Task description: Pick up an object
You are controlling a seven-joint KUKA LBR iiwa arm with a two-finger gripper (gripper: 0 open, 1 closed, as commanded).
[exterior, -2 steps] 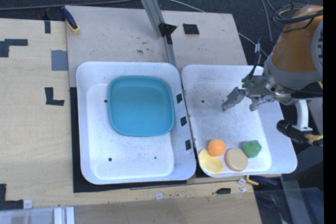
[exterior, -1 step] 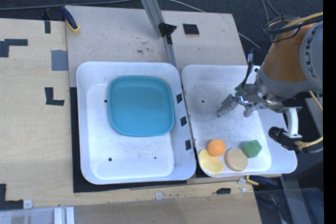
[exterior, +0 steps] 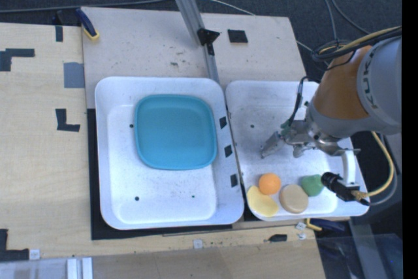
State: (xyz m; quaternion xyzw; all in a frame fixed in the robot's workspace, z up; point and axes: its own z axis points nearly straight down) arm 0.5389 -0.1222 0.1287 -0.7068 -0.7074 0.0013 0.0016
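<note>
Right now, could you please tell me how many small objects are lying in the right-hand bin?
4, clustered at its near edge: an orange ball, a yellow piece, a tan disc and a green piece. The arm may hide others.

We see a smooth, glossy teal plastic plate [exterior: 175, 131] in scuffed, speckled white plastic bins [exterior: 163, 209], on a pale matt wooden bench [exterior: 39, 140]. The gripper [exterior: 282, 146] looks like dull grey metal.

A plate [exterior: 175, 131] lies in the left bin [exterior: 111, 206]; four small objects [exterior: 282, 193] cluster along the right bin's [exterior: 251, 108] near edge.
</note>
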